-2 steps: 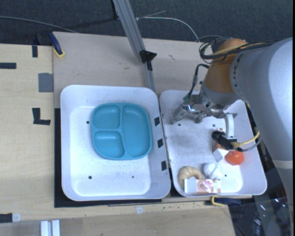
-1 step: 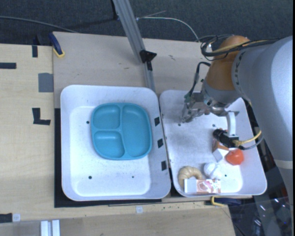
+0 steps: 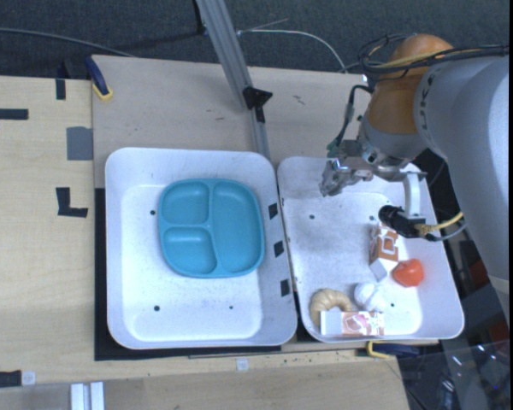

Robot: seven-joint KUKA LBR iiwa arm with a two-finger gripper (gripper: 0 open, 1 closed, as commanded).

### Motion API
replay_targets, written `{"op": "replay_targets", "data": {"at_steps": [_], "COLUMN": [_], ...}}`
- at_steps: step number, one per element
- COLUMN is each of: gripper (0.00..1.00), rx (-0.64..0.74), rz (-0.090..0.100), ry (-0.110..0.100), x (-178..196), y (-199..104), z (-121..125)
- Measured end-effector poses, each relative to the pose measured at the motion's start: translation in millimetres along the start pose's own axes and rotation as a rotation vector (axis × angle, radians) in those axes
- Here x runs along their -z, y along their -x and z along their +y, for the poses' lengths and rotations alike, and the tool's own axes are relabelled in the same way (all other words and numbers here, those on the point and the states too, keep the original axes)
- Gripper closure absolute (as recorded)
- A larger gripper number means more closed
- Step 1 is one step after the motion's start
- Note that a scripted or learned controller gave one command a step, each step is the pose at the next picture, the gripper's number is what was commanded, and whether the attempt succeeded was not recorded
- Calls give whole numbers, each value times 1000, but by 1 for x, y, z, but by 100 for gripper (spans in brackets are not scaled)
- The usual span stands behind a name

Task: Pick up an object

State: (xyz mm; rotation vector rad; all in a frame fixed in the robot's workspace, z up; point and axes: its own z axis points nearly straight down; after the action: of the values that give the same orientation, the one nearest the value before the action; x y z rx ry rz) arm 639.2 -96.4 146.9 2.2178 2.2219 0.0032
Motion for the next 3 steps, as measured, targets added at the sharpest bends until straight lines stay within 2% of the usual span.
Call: {"op": "replay_targets", "data": {"at_steps": [2,3], "gripper": [100,100], "rx": [-1,3], "rz": [-1,1], "ry": [3,-4], "x": [124,126], "y": [5,-43], "z": [5,-17]}}
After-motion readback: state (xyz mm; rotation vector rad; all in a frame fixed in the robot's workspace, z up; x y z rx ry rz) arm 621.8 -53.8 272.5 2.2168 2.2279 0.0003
